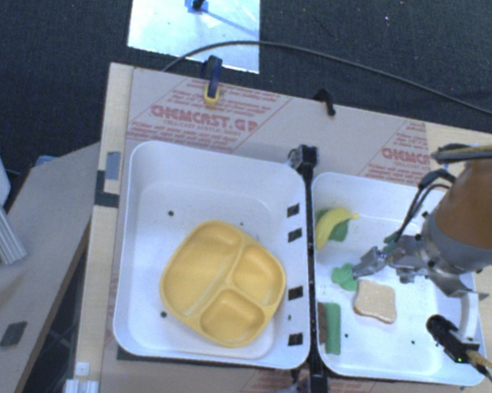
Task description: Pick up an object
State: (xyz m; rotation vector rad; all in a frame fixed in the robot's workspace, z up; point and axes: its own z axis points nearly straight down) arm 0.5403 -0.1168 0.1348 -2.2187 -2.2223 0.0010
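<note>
— Bins first, since they're the biggest things sitting on the bench: the left bin [221,178] is lying well away from the jaws, on their far side across the divider, and the right bin [404,361] is lying directly under them.

— What is the left one carrying?

— A yellow divided plate [224,281], three compartments, sitting flat toward the near side of that bin, well apart from the jaws.

— And the arm?

— The grey arm [488,204] with its orange band is leaning in from the right, and the gripper [372,263] is hanging low over the right bin, tips pointing toward the divider. Whether the jaws are spread or closed I cannot tell; the tips are too small and blurred.

— What's lying around them?

— A slice of toast [376,300] is resting just beside the jaws, a little nearer to me. A yellow banana [332,222] is lying beyond them, toward the far wall, with a green scrap beside it. A long green piece [333,328] is lying along the divider, nearer to me. Smallest, a green lump [344,275] is sitting right at the tips; touching or not, I cannot tell.
</note>
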